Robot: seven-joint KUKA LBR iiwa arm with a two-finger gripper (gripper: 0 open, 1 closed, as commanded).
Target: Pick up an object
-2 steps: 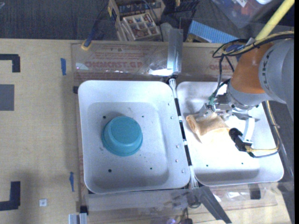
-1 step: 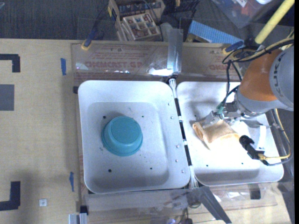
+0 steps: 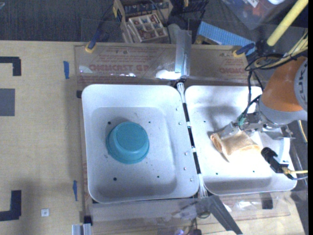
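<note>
The gripper [image 3: 234, 129] sits low in the right bin [image 3: 215, 173], right at the top edge of the tan object; whether it is open, closed or gripping cannot be made out.

Going left to right: the left bin [image 3: 93, 106] holds a teal bowl [image 3: 128, 141], upside down near its middle, well apart from the arm. It looks like rigid plastic, light and smooth, likely slippery; its domed base offers little to pinch, so the rim would be the better hold.

In the right bin lies a tan pouch [image 3: 234, 144], flat on the floor, slightly tilted, touching or just under the gripper. It looks soft and light, perhaps cloth or foam, with a darker folded edge on its left. It should yield under pressure, so pinching across a narrow edge or a raised fold seems safest.
</note>
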